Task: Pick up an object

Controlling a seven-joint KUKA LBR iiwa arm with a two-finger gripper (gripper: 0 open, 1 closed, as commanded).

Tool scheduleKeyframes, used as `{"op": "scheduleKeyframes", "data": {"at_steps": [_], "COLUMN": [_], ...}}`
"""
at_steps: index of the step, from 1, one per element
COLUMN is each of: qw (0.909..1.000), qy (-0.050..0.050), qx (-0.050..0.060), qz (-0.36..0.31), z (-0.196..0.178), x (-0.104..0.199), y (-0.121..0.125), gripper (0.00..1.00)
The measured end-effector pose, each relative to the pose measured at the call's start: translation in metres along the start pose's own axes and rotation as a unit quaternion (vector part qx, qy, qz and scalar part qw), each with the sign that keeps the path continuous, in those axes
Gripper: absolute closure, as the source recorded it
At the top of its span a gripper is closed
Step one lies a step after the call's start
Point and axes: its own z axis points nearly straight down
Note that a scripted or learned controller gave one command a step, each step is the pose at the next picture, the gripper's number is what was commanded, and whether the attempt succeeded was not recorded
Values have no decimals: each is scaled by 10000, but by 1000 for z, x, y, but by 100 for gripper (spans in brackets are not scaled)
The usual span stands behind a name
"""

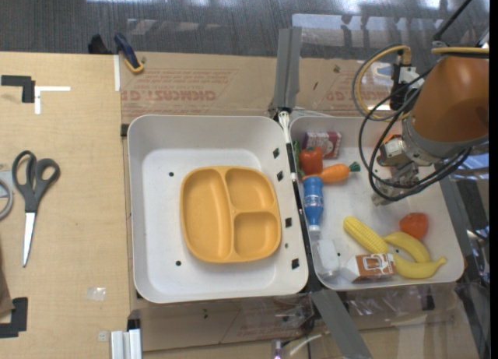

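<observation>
On the worktop (62, 272) two shallow white bins sit side by side. The left bin (148, 217) holds a yellow divided plate (230, 213) with three compartments, lying flat near the bin's middle. The right bin (450, 217) holds the loose objects: a red pepper (311, 160) and a small package with red print (327, 143) at the far left corner, a carrot (336, 173) just beside the pepper with its green end pointing right, a blue bottle (313, 200) lying along the left wall, and below it a clear plastic piece (327, 256). Toward the near edge lie a corn cob (364, 234), a banana (412, 256) and a small brown carton (373, 266) (these three are close together, the carton touching the banana's left end), with a red-orange tomato (415, 225) just above the banana. The arm reaches in from the right, its orange band (459, 96) above the far right part of this bin, cables looping beside it. The end effector (393, 170) hangs over the bin between the carrot and the tomato, apart from both; whether it is open or closed I cannot tell, and nothing is seen in it. A pair of scissors (31, 194) lies on the worktop well left of the bins.
</observation>
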Motion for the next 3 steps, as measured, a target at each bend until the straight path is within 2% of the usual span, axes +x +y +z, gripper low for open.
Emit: {"op": "scheduleKeyframes", "data": {"at_steps": [1, 2, 3], "qw": [9993, 10000, 9991], "qy": [-1, 2, -2], "qx": [7, -3, 4], "qz": [382, 97, 426], "z": [-189, 2, -183], "x": [-46, -12, -7], "y": [-1, 43, 0], "gripper": [100, 100, 100]}}
